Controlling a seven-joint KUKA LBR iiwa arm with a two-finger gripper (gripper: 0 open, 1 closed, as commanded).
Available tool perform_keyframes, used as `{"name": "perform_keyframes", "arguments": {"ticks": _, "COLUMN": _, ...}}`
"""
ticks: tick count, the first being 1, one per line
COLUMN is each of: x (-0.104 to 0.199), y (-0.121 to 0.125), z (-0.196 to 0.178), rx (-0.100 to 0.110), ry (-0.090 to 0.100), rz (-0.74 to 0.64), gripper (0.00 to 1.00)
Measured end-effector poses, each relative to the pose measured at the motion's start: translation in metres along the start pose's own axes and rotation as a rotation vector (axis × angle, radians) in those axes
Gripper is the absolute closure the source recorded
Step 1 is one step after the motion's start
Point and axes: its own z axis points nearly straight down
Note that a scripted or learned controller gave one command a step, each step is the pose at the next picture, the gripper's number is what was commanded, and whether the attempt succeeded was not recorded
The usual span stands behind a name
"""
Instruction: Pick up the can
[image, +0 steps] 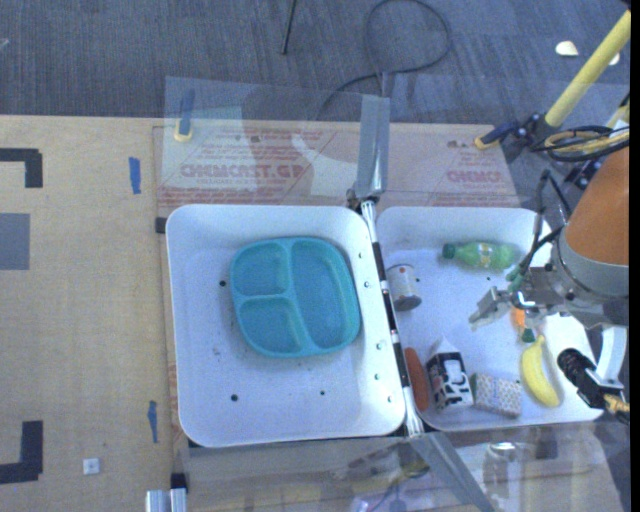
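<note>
Right bin (440, 225): can (403, 286) by divider; end effector (492, 305) apparently spread, arm partly cropped.

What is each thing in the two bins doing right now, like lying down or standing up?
can: on its side, left edge of the right bin, apart from the gripper.
green bottle: lying down, top of the right bin.
banana: lying flat near the arm.
blue divided plate: flat in the left bin, right way up.
small carton: tipped over at the front.
gripper: above the right bin, holding nothing.

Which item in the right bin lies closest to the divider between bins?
The can, grey, lying against the right bin's left wall; the green bottle and banana sit further right.
</note>
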Motion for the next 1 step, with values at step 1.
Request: {"name": "perform_keyframes", "arguments": {"ticks": 1, "x": -0.0129, "y": 0.0853, "z": 0.1064, "rx": -0.012, "ry": -0.002, "rz": -0.016, "gripper": 0.00}}
